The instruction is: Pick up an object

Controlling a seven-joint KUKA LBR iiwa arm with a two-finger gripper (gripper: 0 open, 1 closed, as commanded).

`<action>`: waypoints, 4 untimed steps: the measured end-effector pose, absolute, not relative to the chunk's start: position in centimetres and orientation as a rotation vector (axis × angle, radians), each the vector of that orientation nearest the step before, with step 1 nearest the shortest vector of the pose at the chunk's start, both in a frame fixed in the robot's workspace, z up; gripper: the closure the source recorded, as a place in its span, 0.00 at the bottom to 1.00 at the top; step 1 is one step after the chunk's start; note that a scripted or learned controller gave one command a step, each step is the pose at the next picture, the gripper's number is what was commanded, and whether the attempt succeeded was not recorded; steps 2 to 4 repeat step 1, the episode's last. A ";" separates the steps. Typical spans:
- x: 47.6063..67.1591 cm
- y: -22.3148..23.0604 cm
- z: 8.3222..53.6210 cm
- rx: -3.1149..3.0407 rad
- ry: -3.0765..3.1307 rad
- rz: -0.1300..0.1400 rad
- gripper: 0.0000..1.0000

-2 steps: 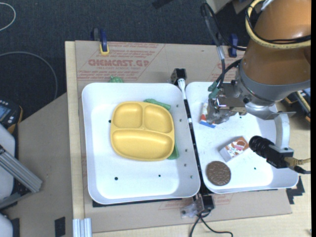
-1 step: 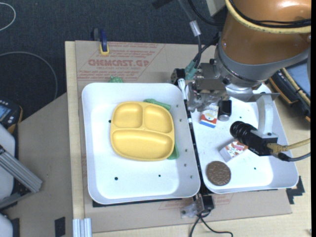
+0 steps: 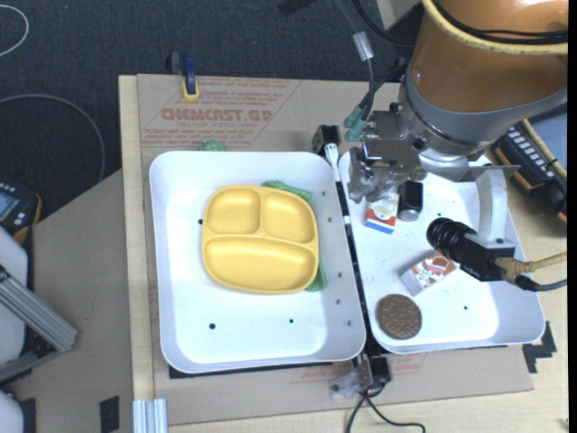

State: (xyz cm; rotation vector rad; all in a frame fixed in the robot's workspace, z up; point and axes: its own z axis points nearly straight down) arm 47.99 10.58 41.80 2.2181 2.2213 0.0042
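**Hand low over the small carton, nothing lifted**

The hand (image 3: 383, 188) hangs in the right bin (image 3: 514, 318), upper centre-right of the frame. The small white carton (image 3: 382, 216) lies just below it, on the bin floor. Whether the hand is apart or together, I cannot tell. Grasp and lift remain.

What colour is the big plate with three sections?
The plate is yellow, seen plainly in the camera view, lying in the left bin.

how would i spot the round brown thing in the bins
Start at the right bin, the one the arm reaches into. Look along its near edge, by the divider between the bins: the brown disc lies flat there. It is the only round, dark brown item; the small box beside it is white and red.
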 end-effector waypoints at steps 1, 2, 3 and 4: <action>48.0 10.6 42.8 2.216 2.221 0.006 1.00; 48.0 10.6 42.8 2.216 2.221 0.006 1.00; 48.0 10.6 42.8 2.216 2.221 0.006 1.00; 48.0 10.6 42.8 2.216 2.221 0.006 1.00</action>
